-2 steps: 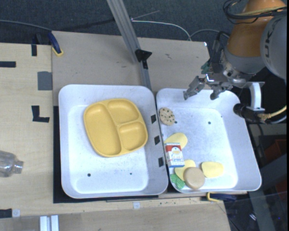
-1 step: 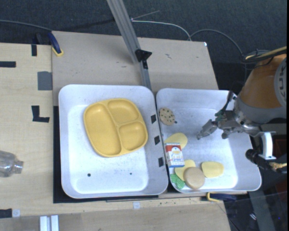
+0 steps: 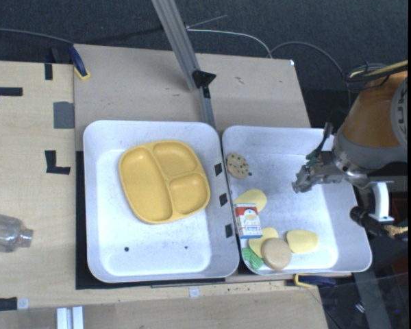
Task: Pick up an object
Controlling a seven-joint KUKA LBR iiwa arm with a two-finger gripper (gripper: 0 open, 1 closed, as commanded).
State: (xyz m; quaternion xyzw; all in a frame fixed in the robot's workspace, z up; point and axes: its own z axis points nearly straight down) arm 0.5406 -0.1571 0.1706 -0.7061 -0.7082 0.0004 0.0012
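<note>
The right bin [image 3: 288, 142] holds a round cookie [image 3: 237, 164], a yellow chip-like piece [image 3: 253, 199], a small red and white carton [image 3: 247, 221], a tan round bun [image 3: 276, 253] and another yellow piece [image 3: 302, 240]. My gripper [image 3: 305, 177] hangs over the right part of this bin, above bare floor, to the right of the cookie and above the yellow pieces. Nothing shows between its fingers. The arm comes in from the right, its orange band [image 3: 373, 118] above the wrist.
The left bin [image 3: 103, 252] holds a yellow divided plate [image 3: 164, 180]. A clear plastic bottle [image 3: 7, 232] lies on the wooden bench at far left. A metal pole [image 3: 181, 40] slants down to the bins' back edge. Cables run behind the bench.
</note>
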